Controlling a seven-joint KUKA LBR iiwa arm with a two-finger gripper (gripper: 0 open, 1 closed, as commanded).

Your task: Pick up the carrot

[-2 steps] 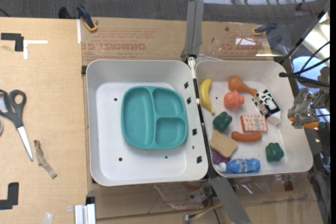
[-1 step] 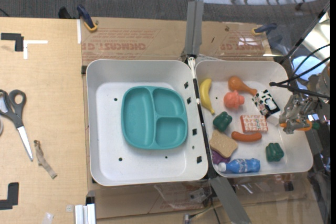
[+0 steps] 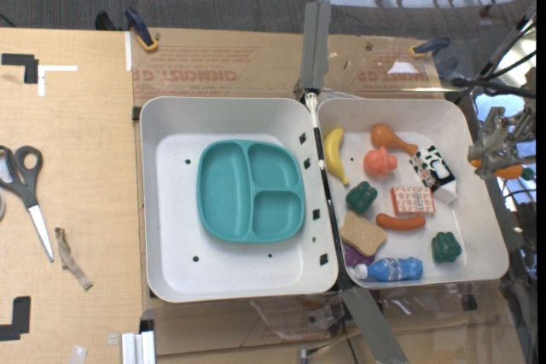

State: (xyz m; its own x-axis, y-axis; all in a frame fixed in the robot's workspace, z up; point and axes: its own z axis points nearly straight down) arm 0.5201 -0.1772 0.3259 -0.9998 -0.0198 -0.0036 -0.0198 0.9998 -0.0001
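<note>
Blue bottle (image 3: 394, 270) lying in right bin (image 3: 401, 105), down-left of claw (image 3: 497, 147). Carrot (image 3: 394, 139) lying in same bin, left of claw, well apart. Claw hovering at bin's right rim; cannot tell whether spread or closed.

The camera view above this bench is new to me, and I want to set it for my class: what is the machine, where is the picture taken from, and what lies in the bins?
One fixed camera looks down at a slant on two white bins. The left bin holds a teal divided plate. The right bin holds toy food: a banana, an orange carrot, a sausage, a slice of bread and a blue bottle. The robot's gripper sits at the right bin's edge, away from the carrot. Scissors lie on the bench.
</note>
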